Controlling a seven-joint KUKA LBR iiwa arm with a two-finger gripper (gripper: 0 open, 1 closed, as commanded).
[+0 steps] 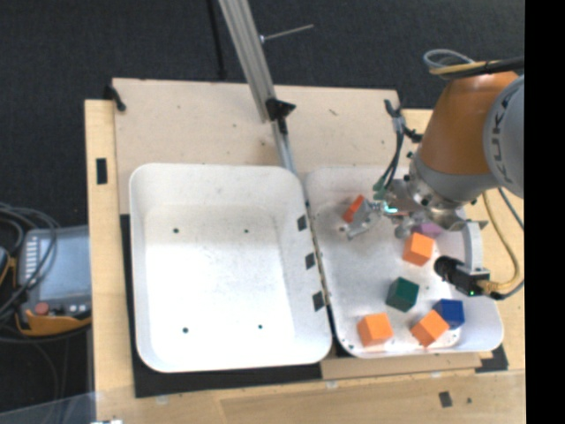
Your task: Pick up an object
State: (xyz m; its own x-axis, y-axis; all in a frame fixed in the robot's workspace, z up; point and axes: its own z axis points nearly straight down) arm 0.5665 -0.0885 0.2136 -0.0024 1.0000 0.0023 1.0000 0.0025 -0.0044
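**Arm over right bin, grasp unconfirmed**

You had the arm reaching in from the right of the frame, wrist over the upper part of the right bin. The gripper sat low near that bin's upper left, just beside a small orange-red block. You could not tell the jaw state from this slant, nor whether the block was gripped. An orange cube and a pink piece lay under the wrist. Along the bin's lower part: green cube, blue cube, two orange cubes. The left bin sat alongside.
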